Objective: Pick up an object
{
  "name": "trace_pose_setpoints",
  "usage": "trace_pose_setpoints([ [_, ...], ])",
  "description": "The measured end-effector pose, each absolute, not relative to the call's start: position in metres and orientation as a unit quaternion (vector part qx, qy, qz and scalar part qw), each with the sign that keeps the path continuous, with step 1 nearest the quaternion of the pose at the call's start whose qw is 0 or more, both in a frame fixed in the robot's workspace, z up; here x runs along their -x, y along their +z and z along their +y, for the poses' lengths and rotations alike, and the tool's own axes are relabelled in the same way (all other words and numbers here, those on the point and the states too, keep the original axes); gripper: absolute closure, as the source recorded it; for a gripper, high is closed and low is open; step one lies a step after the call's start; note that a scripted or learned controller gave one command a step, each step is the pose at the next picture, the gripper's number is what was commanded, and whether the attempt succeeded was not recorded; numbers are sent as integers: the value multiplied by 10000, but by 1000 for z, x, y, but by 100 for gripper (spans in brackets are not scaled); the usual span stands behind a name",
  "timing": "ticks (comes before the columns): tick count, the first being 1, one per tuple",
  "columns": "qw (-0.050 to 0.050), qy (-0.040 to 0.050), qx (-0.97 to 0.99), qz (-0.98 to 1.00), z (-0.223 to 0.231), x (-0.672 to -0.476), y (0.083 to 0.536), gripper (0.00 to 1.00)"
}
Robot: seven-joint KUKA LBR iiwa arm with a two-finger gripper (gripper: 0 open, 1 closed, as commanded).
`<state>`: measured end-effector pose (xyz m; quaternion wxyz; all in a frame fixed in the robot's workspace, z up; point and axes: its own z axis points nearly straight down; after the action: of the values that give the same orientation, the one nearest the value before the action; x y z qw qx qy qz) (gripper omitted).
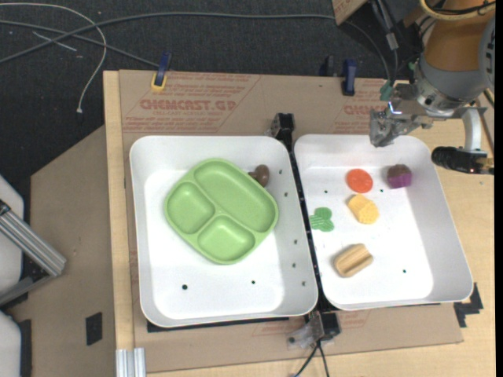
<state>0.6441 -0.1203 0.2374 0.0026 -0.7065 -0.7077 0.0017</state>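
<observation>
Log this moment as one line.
gripper: above right bin's far edge | holding: nothing seen | nearest: purple piece, orange piece

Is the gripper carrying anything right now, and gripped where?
Nothing is held. The gripper hangs over the right bin's far edge, above the orange piece and purple piece.

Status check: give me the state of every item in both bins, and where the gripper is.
green divided plate: flat in left bin
brown ball: beside plate's far edge
orange disc: loose, right bin
purple piece: loose, right bin
yellow piece: loose, right bin
green piece: loose, right bin
tan block: lying flat, right bin
gripper: above right bin's far edge
</observation>
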Motion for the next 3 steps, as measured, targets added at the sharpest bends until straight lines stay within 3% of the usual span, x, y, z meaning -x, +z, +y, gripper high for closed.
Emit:
trace_pose_setpoints([
  [2,30,20,7075,-7067,-124,-636,129,0],
  [3,-4,-8,7073,-7069,-123,-638,144,100],
])
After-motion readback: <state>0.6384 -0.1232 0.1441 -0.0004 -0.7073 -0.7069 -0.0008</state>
